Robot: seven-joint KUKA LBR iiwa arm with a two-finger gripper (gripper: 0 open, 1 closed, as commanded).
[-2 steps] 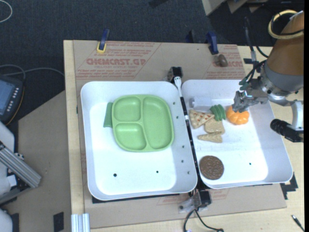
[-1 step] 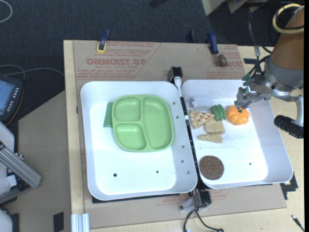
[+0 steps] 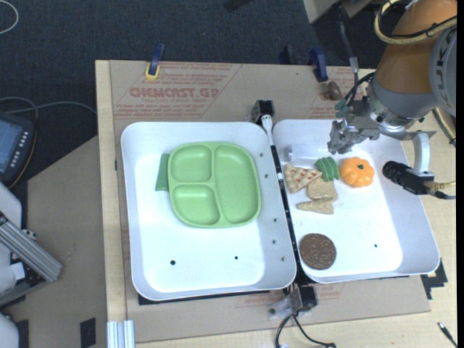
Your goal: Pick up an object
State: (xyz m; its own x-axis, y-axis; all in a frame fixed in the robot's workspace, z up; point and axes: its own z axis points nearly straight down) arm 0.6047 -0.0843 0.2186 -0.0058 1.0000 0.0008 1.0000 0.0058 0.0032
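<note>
The pincer point(image 3: 342, 145) hangs over the right bin point(image 3: 406, 252), near its back edge; whether it is wide or narrow, I cannot tell. Just below it lie a green piece point(image 3: 328, 167) and a pumpkin point(image 3: 357, 172), beside crackers point(image 3: 310, 187). A cookie point(image 3: 317, 251) sits near the front edge. The left bin point(image 3: 145, 252) carries a green tray point(image 3: 214, 184).

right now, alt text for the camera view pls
A grey and orange robot arm's gripper hovers over the right white bin, just above an orange pumpkin, a green item, crackers and a brown cookie. The left bin holds a green divided plate.
</note>
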